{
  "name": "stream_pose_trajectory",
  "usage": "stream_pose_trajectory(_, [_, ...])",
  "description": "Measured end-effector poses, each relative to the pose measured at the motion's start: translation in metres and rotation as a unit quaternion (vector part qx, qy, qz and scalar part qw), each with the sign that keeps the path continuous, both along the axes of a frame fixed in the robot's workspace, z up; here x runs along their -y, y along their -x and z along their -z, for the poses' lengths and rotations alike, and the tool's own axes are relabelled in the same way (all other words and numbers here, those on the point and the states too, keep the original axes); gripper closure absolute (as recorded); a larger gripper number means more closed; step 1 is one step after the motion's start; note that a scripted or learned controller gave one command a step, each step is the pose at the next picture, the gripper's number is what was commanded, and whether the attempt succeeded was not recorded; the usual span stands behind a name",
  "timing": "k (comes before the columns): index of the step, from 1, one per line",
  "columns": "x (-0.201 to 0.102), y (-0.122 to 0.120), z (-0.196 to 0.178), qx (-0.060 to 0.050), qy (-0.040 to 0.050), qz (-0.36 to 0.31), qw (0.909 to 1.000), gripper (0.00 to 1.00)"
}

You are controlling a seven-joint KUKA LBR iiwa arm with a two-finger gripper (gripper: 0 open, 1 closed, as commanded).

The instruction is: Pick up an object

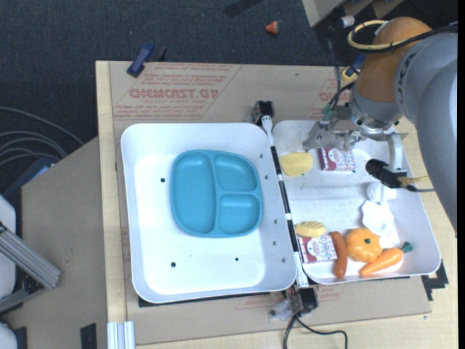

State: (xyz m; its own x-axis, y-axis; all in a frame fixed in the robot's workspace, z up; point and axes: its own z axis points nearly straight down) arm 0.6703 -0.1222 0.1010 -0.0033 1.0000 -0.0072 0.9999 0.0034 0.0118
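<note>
Camera view has us looking down on two white bins set side by side. Our claw [336, 138] sits low over the far end of the right bin [421, 224], directly above a small red and white packet [338, 158]. We cannot tell how far the claw is open, since the wrist and its fittings hide the tips, and we see nothing clearly clamped in it.

We judge the packet to be the thing we are after, because it lies right beneath the claw, perhaps touching it. A pale yellow lump [296, 163] rests just to the packet's left, near the bin wall, close enough that we could nudge it by accident.

Everything else is crowded toward the near end of the right bin, well apart from the claw: an orange pumpkin [362, 244], a carrot [383, 260], a sausage [340, 253], a second packet [317, 249], a slice of corn [311, 229] and a white crumpled piece [378, 213]. That likely makes the far packet the easier reach.

A blue divided plate [215, 193] lies flat in the left bin [145, 253], apart from the arm.
</note>
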Motion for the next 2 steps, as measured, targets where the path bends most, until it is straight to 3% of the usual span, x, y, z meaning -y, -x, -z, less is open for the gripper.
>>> stream_pose_trajectory(1, [0.015,0.001,0.012,-0.001,-0.0026,0.001,1.0000,0.00])
stream_pose_trajectory(2, [0.015,0.000,0.000,0.000,-0.0004,0.000,1.0000,1.00])
